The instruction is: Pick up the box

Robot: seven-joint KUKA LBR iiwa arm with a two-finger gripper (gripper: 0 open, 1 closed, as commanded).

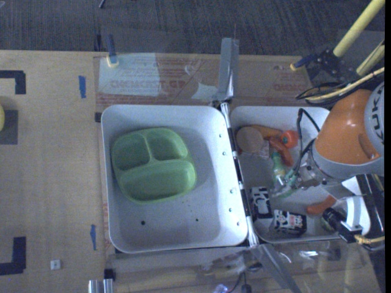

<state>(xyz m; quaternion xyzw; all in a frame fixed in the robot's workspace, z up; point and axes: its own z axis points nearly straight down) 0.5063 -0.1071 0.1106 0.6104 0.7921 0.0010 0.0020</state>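
Orange band (pixel 348 133) of the arm: the highest item, so nearest the lens; it sits over the right bin's (pixel 244 116) far side because the arm reaches in from that edge.

Item 1, box (pixel 288 221): black-and-white print, lying flat near the front wall of the right bin, untouched. I take this as the target.

Item 2, second carton (pixel 261 201): same print, just beside the box, against the wall shared with the left bin. It could be mistaken for the target.

Item 3, hand (pixel 286 187): low over the clutter, just behind both cartons, nothing visibly held. I cannot tell whether it is spread or pressed together. I judge it is placed for a descent, not a lift.

Item 4, green bottle (pixel 278 163), orange toy (pixel 287 139), brown round piece (pixel 249 140): crowded at the bin's rear.

Item 5, left bin (pixel 116 224): holds a green divided plate (pixel 153 163).

Item 6, table (pixel 49 182): carries both bins.
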